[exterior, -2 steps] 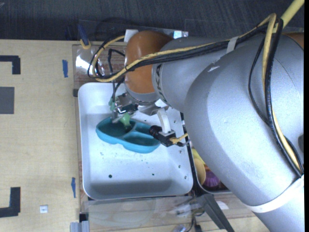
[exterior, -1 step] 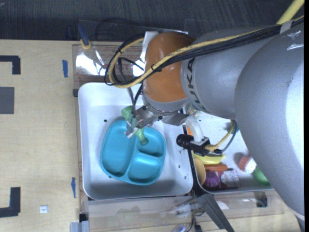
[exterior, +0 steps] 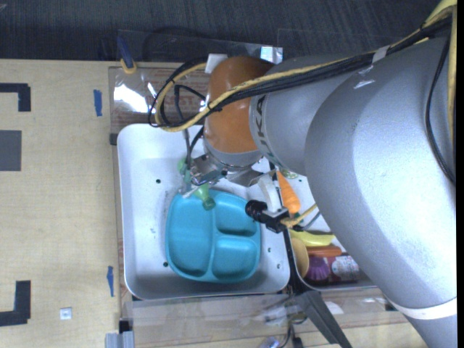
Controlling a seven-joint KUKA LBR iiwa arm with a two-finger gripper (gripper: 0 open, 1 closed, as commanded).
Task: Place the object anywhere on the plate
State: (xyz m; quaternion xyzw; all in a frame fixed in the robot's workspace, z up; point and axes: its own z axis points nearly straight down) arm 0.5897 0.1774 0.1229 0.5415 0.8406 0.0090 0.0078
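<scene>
the gripper (exterior: 197, 182) hangs over the blue plate's (exterior: 217, 256) upper-left rim in the left bin (exterior: 134, 216); a small green object (exterior: 207, 199) there looks light, best pinched across its middle. whether it's clamped, i cannot tell.

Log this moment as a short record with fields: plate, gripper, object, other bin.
plate: blue, with compartments, lying in the left white bin
gripper: over the plate's upper left rim, below the arm's orange band; open or shut cannot be told
object: a small green thing at the gripper, at the plate's top edge; whether it is held or resting cannot be told
other bin: right bin holds an orange carrot, a yellow banana and other small items, partly hidden by the arm
</scene>
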